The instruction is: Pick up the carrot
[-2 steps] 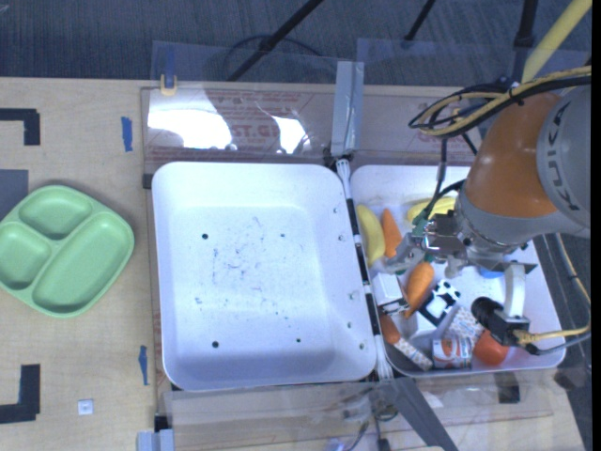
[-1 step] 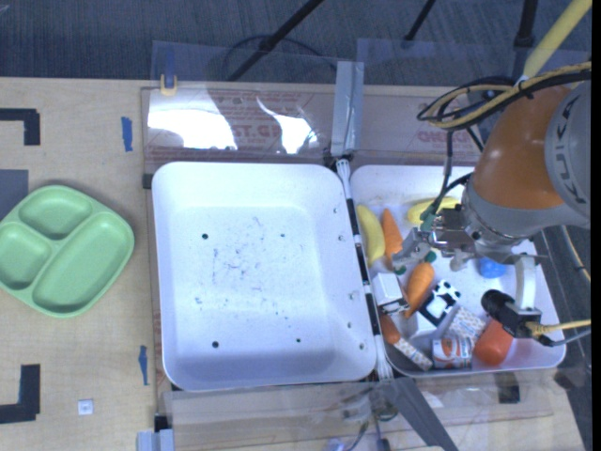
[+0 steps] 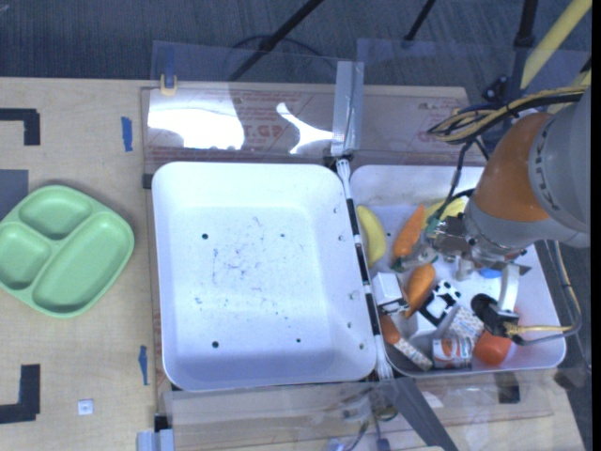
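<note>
Arm (image 3: 535,172) reaches in from the right, over the right bin (image 3: 549,294). Gripper (image 3: 470,252) hangs low above the clutter there; can't tell from this angle if it's clenched or released, nothing visibly grasped. Carrot (image 3: 421,286) lies in the right bin's left part, tilted, just left of the gripper. A second orange piece (image 3: 409,231) sits just beyond it on the far side, beside a banana (image 3: 372,235) near the bin's left wall. Tomato (image 3: 492,348) at the near edge. Left bin (image 3: 178,195) next to it. Green divided plate (image 3: 64,249) far left on the bench.
</note>
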Controlling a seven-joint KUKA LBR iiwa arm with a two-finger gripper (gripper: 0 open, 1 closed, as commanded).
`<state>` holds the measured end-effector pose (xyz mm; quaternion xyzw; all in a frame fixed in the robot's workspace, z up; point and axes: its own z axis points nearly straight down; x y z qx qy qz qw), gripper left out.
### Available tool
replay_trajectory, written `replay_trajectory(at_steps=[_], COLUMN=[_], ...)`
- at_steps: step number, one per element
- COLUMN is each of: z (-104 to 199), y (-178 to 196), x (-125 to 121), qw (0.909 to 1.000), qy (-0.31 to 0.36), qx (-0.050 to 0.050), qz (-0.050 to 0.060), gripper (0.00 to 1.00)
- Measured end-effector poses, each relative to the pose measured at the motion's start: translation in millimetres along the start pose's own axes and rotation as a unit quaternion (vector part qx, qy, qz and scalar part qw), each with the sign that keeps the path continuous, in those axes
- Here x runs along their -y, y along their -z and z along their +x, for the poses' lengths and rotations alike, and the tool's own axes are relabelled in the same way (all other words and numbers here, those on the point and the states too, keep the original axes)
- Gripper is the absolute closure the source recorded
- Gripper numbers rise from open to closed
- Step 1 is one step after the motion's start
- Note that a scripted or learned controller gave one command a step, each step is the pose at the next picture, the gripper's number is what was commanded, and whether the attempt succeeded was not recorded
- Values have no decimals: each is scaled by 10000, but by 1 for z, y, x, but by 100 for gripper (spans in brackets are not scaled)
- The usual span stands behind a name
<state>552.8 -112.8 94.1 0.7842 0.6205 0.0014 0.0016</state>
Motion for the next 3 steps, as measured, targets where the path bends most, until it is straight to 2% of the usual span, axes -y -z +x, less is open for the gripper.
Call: replay_trajectory(at_steps=[1,2,3], z=[1,-22,75], y=[7,19,90], x=[2,-23,-33], qw=[10000,9979,9999], qy=[5,-643,167], qx=[-1,9,3], qz=[29,19,23], gripper=[100,100,100])
